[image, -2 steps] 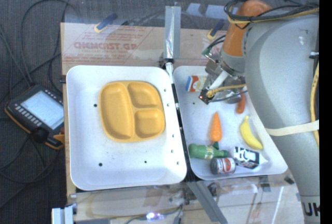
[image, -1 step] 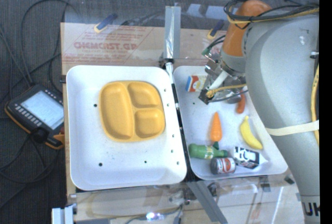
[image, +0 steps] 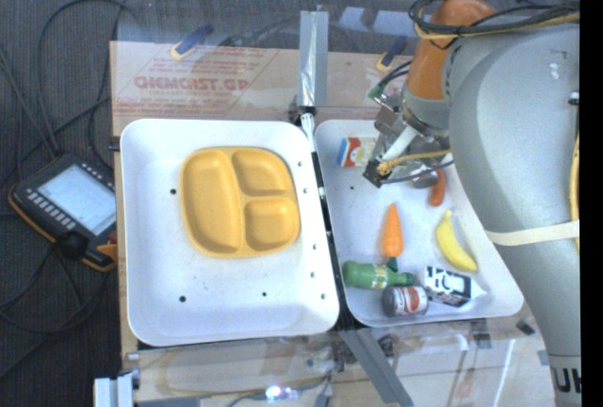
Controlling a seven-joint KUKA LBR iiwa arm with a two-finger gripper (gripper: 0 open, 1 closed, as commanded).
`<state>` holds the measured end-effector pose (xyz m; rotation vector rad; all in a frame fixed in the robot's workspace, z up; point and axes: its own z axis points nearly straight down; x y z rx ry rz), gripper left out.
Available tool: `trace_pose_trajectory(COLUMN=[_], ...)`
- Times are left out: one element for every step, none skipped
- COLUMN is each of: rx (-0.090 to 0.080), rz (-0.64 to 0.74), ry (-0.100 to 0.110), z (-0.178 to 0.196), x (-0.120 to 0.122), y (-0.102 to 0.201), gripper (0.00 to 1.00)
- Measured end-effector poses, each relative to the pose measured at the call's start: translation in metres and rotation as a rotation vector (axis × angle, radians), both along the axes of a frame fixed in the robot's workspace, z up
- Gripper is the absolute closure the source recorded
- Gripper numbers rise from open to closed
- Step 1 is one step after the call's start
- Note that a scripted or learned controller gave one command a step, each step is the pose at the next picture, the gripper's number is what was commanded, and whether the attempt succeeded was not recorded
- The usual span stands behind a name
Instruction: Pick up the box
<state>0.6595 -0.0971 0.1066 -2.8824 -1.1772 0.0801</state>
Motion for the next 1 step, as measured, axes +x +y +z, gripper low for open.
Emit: trace_pose_trajectory(rx=[0.001], rz=[-0.002], ry=[0.02], z=[-0.0025], x=[-0.0045], y=[-0.0022], gripper=[0.0])
